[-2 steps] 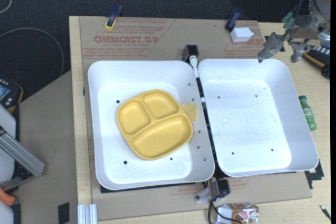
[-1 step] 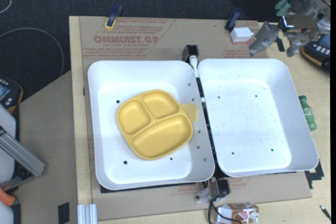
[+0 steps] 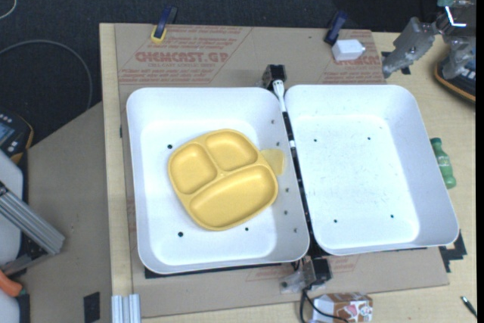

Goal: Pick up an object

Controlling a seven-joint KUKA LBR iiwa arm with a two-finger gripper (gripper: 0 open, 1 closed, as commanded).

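Yellow divided plate (image 3: 222, 179) mid left bin (image 3: 144, 163) | gripper (image 3: 404, 49), perhaps, off right bin's (image 3: 423, 163) far corner, opening unclear | approach pending: descend on plate rim

Red print reading "CHEMCAST GP" runs across the cardboard sheet (image 3: 198, 53) just behind the left bin (image 3: 144, 163); further print right of it is unreadable.

The arm (image 3: 423, 38) is cut off by the right edge, its gripper end too blurred to read, a yellow scrap (image 3: 274, 160) lies partly hidden under the plate (image 3: 221, 179), and the bottom edge crops a small box (image 3: 349, 309).
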